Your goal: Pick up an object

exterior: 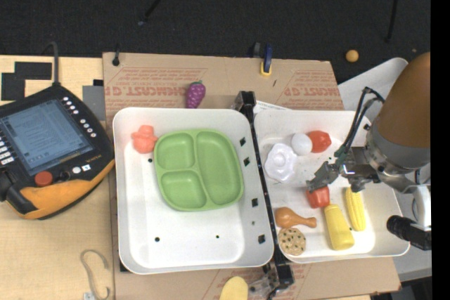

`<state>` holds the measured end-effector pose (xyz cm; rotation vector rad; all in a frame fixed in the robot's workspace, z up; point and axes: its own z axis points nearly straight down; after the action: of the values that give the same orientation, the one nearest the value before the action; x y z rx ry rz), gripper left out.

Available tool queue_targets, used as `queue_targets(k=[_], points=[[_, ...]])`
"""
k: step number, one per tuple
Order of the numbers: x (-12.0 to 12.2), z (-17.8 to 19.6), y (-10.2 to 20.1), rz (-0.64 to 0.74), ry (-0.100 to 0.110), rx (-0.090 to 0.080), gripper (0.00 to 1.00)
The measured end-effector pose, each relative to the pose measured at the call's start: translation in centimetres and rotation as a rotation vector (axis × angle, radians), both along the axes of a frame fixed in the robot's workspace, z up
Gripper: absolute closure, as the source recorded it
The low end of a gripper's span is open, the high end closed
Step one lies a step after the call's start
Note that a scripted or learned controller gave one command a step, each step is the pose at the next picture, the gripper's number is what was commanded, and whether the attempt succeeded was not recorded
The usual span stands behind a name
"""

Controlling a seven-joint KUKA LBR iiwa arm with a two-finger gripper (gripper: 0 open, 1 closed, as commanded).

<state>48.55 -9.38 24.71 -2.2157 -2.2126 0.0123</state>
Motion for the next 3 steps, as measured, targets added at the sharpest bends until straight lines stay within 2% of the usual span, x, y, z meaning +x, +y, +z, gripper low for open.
queue_targets(k=[1, 3], points=[[0.2, 0.5, 0.0, 0.002, -0.011, -0.001, 0.00], [-1.2, -9.5, 0.6, 0.002, -0.003, 0.001, 0.00]])
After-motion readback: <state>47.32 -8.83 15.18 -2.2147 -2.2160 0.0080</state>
